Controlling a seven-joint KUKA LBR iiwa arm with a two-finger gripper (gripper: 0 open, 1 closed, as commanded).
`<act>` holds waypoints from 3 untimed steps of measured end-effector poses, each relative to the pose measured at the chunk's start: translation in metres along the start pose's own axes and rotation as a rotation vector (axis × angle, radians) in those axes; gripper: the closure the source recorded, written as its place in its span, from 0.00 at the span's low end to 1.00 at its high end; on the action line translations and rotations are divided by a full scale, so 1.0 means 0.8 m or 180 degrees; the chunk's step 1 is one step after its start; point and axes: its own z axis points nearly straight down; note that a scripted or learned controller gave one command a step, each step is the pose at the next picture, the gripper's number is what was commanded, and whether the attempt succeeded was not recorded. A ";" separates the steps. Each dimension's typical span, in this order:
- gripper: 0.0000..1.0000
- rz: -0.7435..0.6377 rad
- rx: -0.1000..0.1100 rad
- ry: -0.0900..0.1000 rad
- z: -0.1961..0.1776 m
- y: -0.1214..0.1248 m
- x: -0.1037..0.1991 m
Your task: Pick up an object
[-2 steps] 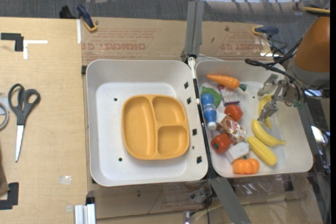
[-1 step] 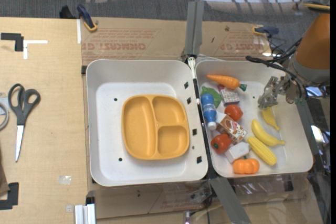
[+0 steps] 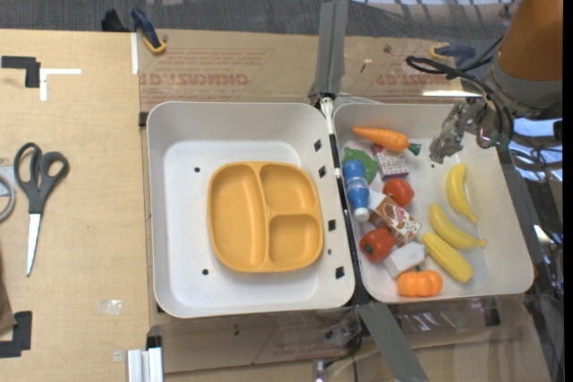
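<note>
The right bin [image 3: 515,219] holds several toy foods. An orange carrot [image 3: 380,138] lies at its far left, with a green piece [image 3: 358,166] and a blue bottle [image 3: 356,193] below it. Mid-bin are a small printed box [image 3: 391,163], a red tomato [image 3: 398,191], a snack packet [image 3: 397,220] and a red pepper [image 3: 376,242]. Two bananas [image 3: 458,190] [image 3: 452,229], a corn cob [image 3: 447,257] and an orange fruit [image 3: 419,283] lie to the right and front. My gripper [image 3: 445,141] hangs over the bin's far right part, just above the upper banana, with nothing seen in it.
The left bin [image 3: 170,219] bears a yellow divided plate [image 3: 266,216]. Scissors [image 3: 36,183] lie on the wooden bench at the left. A blue clamp [image 3: 148,29] sits at the back. The arm's orange band [image 3: 535,22] and cables crowd the upper right corner.
</note>
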 end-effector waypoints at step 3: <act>0.00 0.0359 -0.0049 -0.0092 0.112 0.002 0.088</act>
